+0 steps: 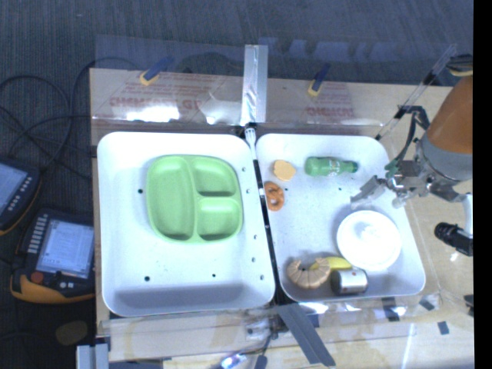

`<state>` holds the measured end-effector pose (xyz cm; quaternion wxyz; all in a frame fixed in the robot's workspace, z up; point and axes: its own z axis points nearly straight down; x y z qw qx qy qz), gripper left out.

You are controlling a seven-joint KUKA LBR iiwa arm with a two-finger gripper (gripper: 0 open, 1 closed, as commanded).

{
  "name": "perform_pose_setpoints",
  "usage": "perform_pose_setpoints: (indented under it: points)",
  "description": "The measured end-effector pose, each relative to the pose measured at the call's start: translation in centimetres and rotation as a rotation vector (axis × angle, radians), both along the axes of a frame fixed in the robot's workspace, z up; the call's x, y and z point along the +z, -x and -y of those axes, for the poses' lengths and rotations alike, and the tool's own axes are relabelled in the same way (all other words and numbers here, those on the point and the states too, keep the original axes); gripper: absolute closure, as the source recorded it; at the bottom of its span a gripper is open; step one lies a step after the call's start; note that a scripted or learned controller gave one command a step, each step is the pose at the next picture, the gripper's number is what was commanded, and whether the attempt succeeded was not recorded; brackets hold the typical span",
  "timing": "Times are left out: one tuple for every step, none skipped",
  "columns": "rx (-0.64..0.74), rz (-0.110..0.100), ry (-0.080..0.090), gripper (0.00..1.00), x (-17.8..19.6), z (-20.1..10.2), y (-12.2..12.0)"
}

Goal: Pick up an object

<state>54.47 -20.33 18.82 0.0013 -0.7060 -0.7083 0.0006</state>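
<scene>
Object candidates, none yet chosen, all lie in the right bin point(400, 160), which I take as my landmark. Largest to smallest: the left bin point(115, 229) sits touching the right bin's left wall and carries a green divided plate point(194, 197). The arm point(453, 125), grey with its orange band, hangs over the right bin's right rim. Inside the right bin, a white round lid or dish point(370, 239) lies toward the near right. A green bottle point(330, 166) lies on its side near the far wall. A tan doughnut-like piece point(307, 273) rests at the near wall, with a yellow piece point(339, 264) just beside it and a small metal can point(349, 281) touching that near wall. An orange pretzel-like piece point(274, 196) lies against the left wall; a small orange round piece point(284, 170) sits just beyond it.

The gripper point(382, 187) reaches in from the right rim, above bare floor between bottle and dish; I see it carrying nothing, its fingers spread apart. I judge the step in hand to be the approach, before any grasp. The next move calls for centring over one item, probably bottle or dish, then descending and closing.
</scene>
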Motion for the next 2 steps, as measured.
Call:
perform_pose_setpoints:
  points:
    - [-0.054, 0.011, 0.007, 0.00, -9.9, -2.0, -3.9]
    - [-0.047, 0.032, 0.010, 0.00, -9.7, -3.2, 2.5]
